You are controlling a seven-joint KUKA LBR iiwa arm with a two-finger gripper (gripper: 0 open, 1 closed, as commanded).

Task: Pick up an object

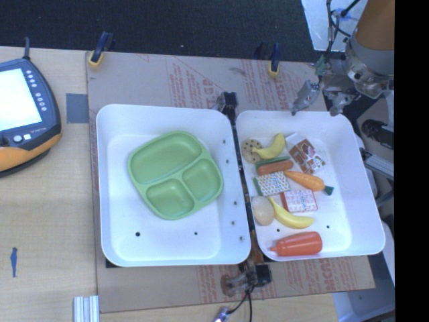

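The right white bin (355, 180) holds several toy foods: a cookie (251, 149), a yellow banana (271, 147), a sausage (275, 167), a carrot (306, 180), a wrapped snack (307, 154), two small printed packets (271, 184) (299, 200), a pale egg (263, 211), a second banana (292, 218) and a red-orange piece (297, 244). My gripper (319, 102) hangs above the bin's far rim, at the upper right. It is open with nothing between its fingers, and it is well clear of the foods.
The left white bin (120, 240) bears a green divided plate (175, 174). A teach pendant (23, 113) lies at the far left of the bench. Blue clamps (100, 47) (275, 57) hold the cardboard's far edge. The arm's grey and orange body (375, 25) fills the top right.
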